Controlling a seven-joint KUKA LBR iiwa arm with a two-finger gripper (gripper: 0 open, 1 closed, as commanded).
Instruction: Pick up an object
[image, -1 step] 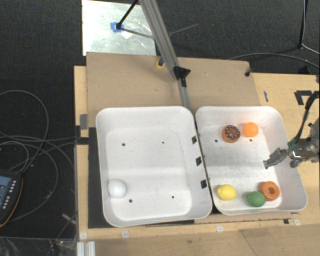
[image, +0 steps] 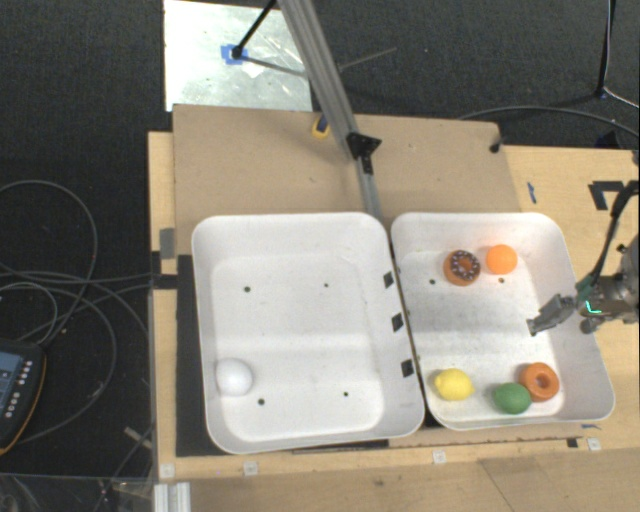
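Yellow lemon (image: 453, 385), green lime (image: 511, 398)

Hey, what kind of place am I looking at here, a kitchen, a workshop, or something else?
Most likely a robotics lab test bench. Two white bins sit side by side on a wooden bench, holding toy food such as a donut and a lemon, while a gripper reaches in and loose cables trail across the dark floor.

Arm (image: 622, 292) cut off by right edge; green ball (image: 511, 398) partly covers orange ring (image: 541, 380); gripper (image: 552, 314) small, blurred.
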